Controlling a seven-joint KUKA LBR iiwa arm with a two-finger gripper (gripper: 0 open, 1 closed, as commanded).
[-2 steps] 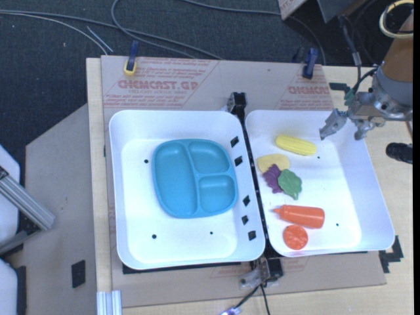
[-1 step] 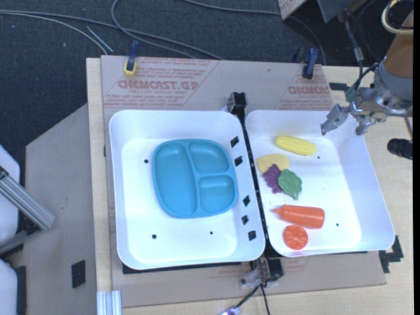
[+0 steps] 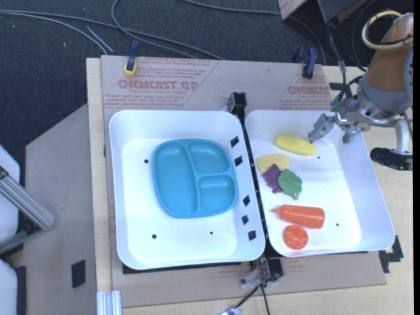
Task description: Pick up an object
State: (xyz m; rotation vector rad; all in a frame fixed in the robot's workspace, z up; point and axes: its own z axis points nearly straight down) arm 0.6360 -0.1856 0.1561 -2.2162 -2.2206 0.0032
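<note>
Two shallow white plastic bins are seen side by side on a board-covered surface (image 3: 197,77) printed with red lettering. The left bin (image 3: 131,241) carries a light blue plastic tray with three compartments (image 3: 195,176), lying flat near its middle.

The right bin (image 3: 367,202) holds the toy food. A yellow plastic corn cob (image 3: 295,145) lies near the bin's far end, tilted slightly. Just below it a pale yellow rounded piece (image 3: 271,162) is found, touching a purple bunch of toy grapes (image 3: 273,178), which in turn lies against a green leafy toy vegetable (image 3: 291,184). Nearer the camera an orange plastic carrot-like piece (image 3: 302,215) lies lengthwise, and a round red-orange tomato-like piece (image 3: 296,237) rests just below it (the two appear to touch).

The grey arm with its orange band is seen at the upper right, and the metal gripper (image 3: 333,127) is held over the far right part of the right bin, just beside the corn cob's right end. One finger (image 3: 319,128) points down-left toward the cob, apart from it. The jaws appear spread, and nothing is seen between them.

Two clamps, one yellow-and-blue (image 3: 131,60) and one blue (image 3: 310,63), are fixed at the board's far edge.
</note>
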